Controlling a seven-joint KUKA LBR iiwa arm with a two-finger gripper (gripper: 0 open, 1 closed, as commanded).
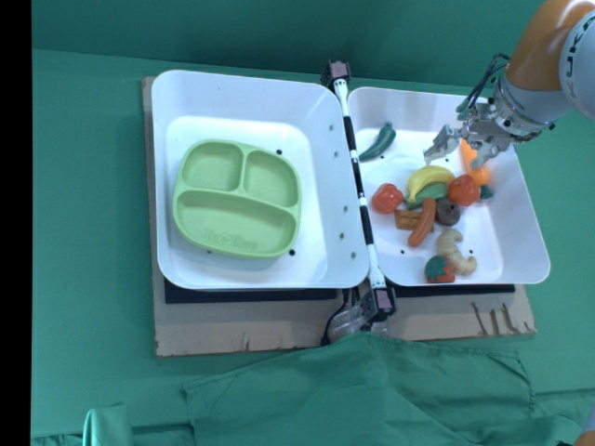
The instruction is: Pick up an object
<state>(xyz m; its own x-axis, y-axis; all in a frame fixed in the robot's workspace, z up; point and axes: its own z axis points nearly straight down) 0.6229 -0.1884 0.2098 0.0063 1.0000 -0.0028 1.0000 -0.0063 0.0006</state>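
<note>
My fingers (pixel 462 145) hang spread wide and hold nothing, over the far part of the right bin (pixel 521 249), just above one small orange carrot (pixel 470 158) that lies partly hidden beneath them. Around it I count one yellow banana (pixel 429 178), two tomatoes (pixel 387 197) and one green pepper (pixel 377 142). The left bin (pixel 186 96) holds one pale green divided plate (pixel 238 196).

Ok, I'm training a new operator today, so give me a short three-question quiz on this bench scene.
1. True or false: the green divided plate lies in the left bin.
2. Which bin is the pincer over?
3. What lies nearest the divider? A) banana B) green pepper C) strawberry

Key: 1 true. 2 The right bin. 3 B.
</note>
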